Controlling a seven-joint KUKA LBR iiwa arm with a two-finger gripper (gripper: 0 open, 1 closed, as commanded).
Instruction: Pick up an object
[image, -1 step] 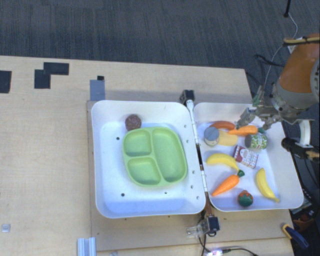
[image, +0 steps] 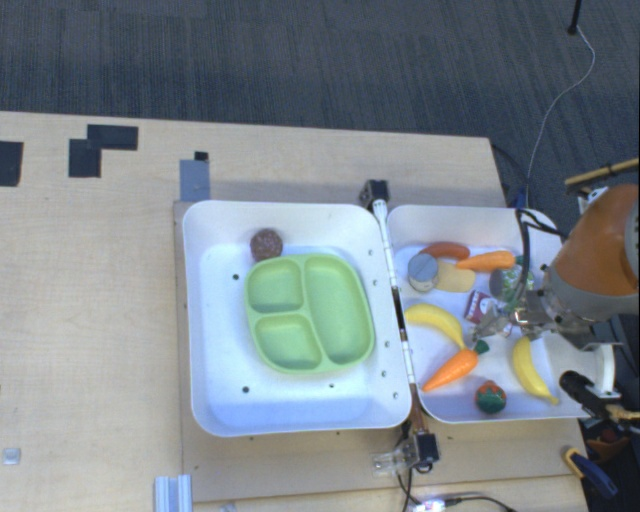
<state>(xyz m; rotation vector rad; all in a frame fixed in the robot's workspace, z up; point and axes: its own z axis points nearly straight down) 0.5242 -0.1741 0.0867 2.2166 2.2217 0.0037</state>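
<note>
Pick not yet achieved: the hand hangs low in the right bin, and whether it is spread or pressed together cannot be told; nothing is seen held. Relative to the hand, the likeliest target, a carrot, lies just below-left, long axis diagonal, tip toward the lower left, green end up by the hand. One banana lies to its left, another banana to its lower right. Remaining, by judgement: grasp and lift.

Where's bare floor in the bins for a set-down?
Left bin: bare strip below and left of the green tray, plus its compartments; a brown ball sits above. Right bin is crowded: bananas, carrots, gripper.
</note>
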